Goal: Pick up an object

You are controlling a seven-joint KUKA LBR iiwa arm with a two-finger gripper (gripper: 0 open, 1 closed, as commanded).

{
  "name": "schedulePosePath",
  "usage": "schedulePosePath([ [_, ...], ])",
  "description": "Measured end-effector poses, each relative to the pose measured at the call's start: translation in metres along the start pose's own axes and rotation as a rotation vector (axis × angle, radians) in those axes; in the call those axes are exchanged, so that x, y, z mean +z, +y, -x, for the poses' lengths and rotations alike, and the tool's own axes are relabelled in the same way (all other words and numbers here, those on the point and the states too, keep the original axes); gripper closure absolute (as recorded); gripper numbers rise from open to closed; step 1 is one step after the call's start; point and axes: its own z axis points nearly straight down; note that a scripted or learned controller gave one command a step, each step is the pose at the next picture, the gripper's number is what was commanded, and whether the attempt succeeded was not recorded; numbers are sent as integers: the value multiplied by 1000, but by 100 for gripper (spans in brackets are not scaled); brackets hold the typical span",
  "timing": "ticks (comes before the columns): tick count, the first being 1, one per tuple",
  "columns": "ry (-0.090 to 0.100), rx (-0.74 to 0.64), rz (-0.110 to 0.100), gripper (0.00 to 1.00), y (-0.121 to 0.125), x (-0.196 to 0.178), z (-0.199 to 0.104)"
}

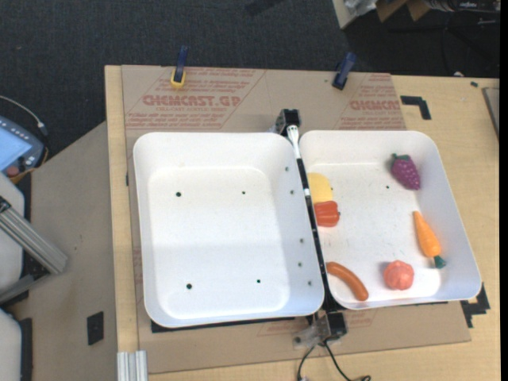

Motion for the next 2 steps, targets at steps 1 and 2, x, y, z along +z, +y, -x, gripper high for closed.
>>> schedulePosePath([
  [1, 0, 0, 0, 100, 0, 0, -9],
  [2, 0, 0, 0, 100, 0, 0, -16],
])
